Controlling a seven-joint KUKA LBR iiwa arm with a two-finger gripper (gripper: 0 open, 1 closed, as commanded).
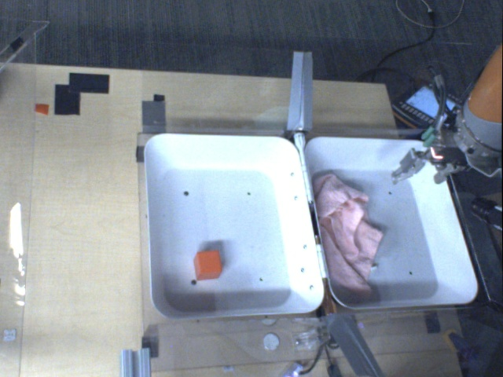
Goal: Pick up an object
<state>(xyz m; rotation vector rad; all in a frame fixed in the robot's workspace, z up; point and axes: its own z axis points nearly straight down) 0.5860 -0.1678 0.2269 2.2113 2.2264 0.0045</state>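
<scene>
Camera view. A pale wooden counter (pixel 78 234) carries two shallow white bins side by side, separated by a grey metal divider bar (pixel 300 93) that runs back from their shared edge. The left bin (pixel 165 163) holds a small orange block (pixel 208 265), lying near its front left part, well apart from the walls. The right bin (pixel 452 281) holds a crumpled pink cloth (pixel 346 228), spread along its left wall and reaching from the middle of the bin toward the front edge. The arm enters at the upper right, its orange band (pixel 489 93) visible above the grey wrist. The end effector (pixel 422 166) sits over the back right corner of the right bin, near the rim, apart from the cloth; its two fingers are spread, released, with nothing between them. Black markers (pixel 77 91) and a small orange square (pixel 42 109) lie on the counter at far left. A dark cable (pixel 428 10) loops on the floor behind the counter.
</scene>
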